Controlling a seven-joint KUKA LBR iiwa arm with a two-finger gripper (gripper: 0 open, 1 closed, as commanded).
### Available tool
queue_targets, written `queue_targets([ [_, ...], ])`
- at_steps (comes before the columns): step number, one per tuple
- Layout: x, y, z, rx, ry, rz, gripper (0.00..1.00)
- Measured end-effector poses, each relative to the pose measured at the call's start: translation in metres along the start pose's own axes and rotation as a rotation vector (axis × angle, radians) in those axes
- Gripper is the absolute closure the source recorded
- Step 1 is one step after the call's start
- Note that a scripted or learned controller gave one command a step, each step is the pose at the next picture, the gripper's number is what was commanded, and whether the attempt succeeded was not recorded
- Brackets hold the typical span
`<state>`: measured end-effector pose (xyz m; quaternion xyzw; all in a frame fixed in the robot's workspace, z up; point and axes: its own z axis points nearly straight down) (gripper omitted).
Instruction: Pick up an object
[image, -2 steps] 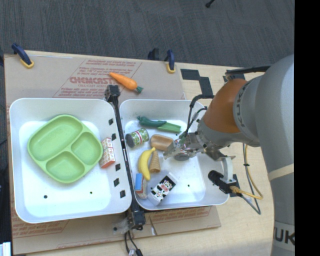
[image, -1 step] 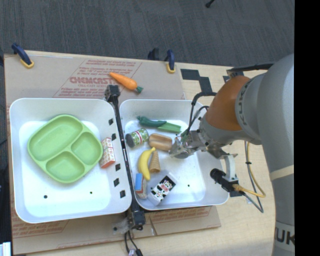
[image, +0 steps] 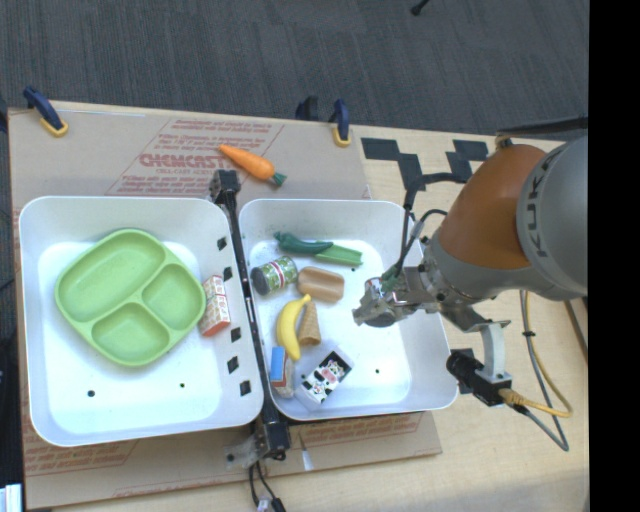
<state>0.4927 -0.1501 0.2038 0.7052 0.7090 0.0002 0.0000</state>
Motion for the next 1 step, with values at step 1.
queue_targets([
  [1,0.0000,0.0011,-0.0098,0.000,0.000,-0.004,1.00],
])
